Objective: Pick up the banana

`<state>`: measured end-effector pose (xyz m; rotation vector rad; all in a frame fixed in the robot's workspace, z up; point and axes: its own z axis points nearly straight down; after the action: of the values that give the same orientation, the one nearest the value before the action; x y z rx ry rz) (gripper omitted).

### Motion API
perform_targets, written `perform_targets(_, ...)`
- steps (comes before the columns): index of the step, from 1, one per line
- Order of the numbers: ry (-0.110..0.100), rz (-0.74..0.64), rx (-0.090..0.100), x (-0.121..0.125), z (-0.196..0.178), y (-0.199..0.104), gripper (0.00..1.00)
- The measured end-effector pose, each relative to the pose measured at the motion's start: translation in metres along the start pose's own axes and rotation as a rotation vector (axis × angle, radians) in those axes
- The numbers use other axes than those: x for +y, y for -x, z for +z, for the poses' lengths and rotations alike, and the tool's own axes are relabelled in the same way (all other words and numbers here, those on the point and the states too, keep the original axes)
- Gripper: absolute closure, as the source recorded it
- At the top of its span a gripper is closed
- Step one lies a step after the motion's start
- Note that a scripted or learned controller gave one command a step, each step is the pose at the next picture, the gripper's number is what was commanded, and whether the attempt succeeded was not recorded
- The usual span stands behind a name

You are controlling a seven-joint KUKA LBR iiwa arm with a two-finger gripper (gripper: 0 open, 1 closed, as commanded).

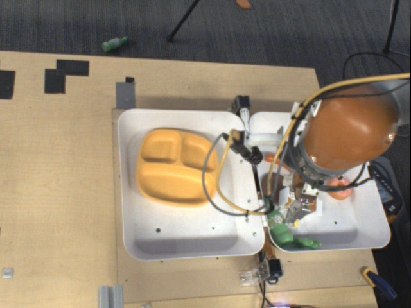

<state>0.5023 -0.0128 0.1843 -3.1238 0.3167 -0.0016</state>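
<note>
**Arm low over the right bin, banana not yet found**

Over the right shallow white bin (376, 226), the grey arm with its orange band (347, 133) reaches down, and the two-finger gripper (297, 209) hangs close above the bin floor near the dividing wall; whether it is apart or together I cannot tell — the wrist and cables hide it. No banana can be made out; if it lies here, the arm likely covers it, so the pick reads as not yet done, with grasp and lift both left. Counted: two bins; one yellow moulded plastic tray with compartments (173, 165) in the left white bin (138, 236); one green soft toy-like object (292, 237) just below the gripper; one small red-orange object (340, 188) beside the wrist — partly hidden.
</note>
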Motion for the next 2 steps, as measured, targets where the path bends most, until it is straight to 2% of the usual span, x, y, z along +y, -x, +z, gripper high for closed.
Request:
perform_targets(1, -0.002, 0.003, 0.001, -0.001, -0.010, -0.001, 1.00)
perform_targets(2, 0.000, 0.025, 0.002, 0.047, -0.046, -0.011, 1.00)
